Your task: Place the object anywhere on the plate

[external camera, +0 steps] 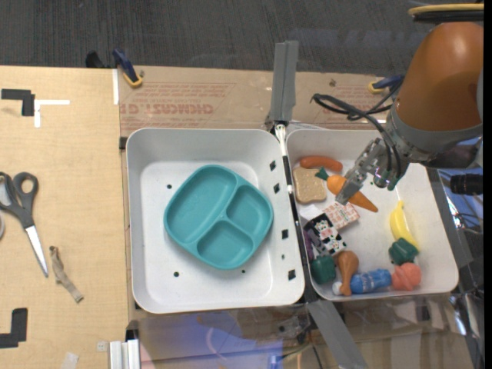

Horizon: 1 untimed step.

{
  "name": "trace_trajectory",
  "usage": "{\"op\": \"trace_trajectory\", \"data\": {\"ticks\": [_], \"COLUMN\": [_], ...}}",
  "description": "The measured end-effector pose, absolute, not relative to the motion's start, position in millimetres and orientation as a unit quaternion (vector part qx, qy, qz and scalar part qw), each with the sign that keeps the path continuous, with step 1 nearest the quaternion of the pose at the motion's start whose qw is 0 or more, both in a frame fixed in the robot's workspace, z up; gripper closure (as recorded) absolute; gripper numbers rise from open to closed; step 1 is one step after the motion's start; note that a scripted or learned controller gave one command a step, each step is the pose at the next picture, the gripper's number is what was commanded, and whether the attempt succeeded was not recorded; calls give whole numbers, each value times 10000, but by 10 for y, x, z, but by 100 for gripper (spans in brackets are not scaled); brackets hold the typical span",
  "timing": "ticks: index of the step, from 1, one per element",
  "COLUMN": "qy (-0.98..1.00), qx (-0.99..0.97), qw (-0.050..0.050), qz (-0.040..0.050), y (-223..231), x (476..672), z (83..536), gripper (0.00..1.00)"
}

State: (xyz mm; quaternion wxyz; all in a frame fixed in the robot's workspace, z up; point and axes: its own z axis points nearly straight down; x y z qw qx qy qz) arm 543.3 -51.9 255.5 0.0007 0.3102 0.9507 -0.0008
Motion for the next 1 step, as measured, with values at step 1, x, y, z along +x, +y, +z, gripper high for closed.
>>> {"op": "trace_trajectory", "data": {"ticks": [1], "qy": [9631], "qx": [2692], "qw": [-4], "qz": [-3], "y": [1], "x": [5665], "z": [1910], "gripper": [100]}}
